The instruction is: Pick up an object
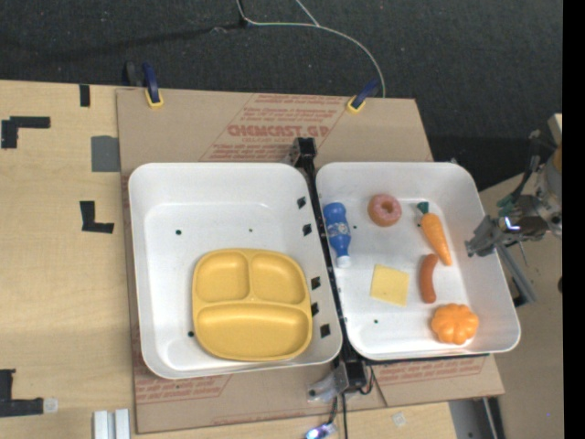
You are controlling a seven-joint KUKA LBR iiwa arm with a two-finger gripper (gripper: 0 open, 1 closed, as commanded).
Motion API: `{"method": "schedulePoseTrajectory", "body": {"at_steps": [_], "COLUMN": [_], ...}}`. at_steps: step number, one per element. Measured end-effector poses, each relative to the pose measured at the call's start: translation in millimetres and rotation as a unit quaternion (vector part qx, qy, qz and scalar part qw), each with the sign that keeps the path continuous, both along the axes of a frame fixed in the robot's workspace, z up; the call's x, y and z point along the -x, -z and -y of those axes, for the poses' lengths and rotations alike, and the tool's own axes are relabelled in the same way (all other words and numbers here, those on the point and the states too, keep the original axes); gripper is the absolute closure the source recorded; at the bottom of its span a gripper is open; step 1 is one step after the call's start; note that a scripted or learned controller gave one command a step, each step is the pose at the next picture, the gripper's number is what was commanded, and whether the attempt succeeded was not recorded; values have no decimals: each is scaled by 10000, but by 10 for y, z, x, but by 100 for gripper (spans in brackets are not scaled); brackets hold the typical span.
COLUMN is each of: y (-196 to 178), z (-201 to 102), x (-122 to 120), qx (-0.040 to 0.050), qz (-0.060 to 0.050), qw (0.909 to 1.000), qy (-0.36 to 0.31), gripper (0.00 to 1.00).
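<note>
Toys for picking are all kept in the right bin (402,335), and none of them is held. Every place below is told from that right bin.

Far to its left, the pale wooden counter (55,273) is seen, with black marks on it. A brown cardboard sheet (274,126) is spread under the right bin and sticks out behind it. Two blue clamps (151,85) are clipped on the sheet's back edge.

The left bin (164,208) is set right against the right bin's left wall. A yellow tray (251,305) with three parts is laid flat in it, toward the front.

Inside the right bin, a blue bottle (336,231) is laid down along the left wall. A pink donut (385,210) is placed near the back. A yellow cheese slice (390,285) is laid flat in the middle. A carrot (436,234) is laid at a slant toward the right side, with its green end to the back. A small red sausage (427,278) is placed just in front of the carrot. An orange pumpkin (454,324) is set in the front right corner.

The gripper (483,238) is held just past the right wall, over the rim, with no toy touched. Whether it is spread or closed cannot be told.
</note>
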State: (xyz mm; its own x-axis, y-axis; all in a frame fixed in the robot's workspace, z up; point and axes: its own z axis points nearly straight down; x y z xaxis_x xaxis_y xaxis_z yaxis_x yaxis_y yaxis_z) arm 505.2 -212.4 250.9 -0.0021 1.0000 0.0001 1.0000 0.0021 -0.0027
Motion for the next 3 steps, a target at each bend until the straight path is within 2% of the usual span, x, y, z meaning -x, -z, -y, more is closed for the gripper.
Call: {"method": "schedulePoseTrajectory", "body": {"at_steps": [1,2,3], "y": [76,111,102], "z": [-577,-1007,-1568], "x": [-27,-109,-281], "qx": [-12,-3,-7], "qz": [-23,-19,-22], "qw": [10000,10000,10000], "qy": [-21,-15,-28], "gripper": [100,100,100]}}
